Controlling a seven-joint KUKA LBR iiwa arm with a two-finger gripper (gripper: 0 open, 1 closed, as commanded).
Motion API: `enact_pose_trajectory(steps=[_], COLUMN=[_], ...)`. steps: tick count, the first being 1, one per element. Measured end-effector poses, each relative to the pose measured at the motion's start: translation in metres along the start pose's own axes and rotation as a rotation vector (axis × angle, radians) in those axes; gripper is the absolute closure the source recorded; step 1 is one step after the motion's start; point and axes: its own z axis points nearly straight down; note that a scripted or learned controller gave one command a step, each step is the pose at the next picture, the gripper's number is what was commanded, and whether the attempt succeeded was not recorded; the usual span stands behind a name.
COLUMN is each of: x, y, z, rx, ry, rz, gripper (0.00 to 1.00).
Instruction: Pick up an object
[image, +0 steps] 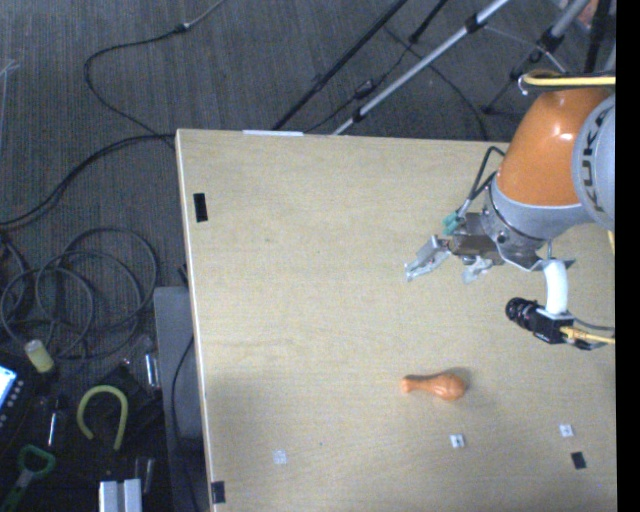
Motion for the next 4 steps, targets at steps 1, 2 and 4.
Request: enact_pose_trajectory(steps=[1,2,4], x=[-0.053,-0.09,-0.109], y=[0.036,0.081,0.104], z=[0.018,0.04,0.126], rx=[-0.001,-0.002,-0.001], ry=[-0.002,-0.006,-0.01], rz=[-0.012,-0.121,-0.17], gripper=[0.0,0.0,1.0])
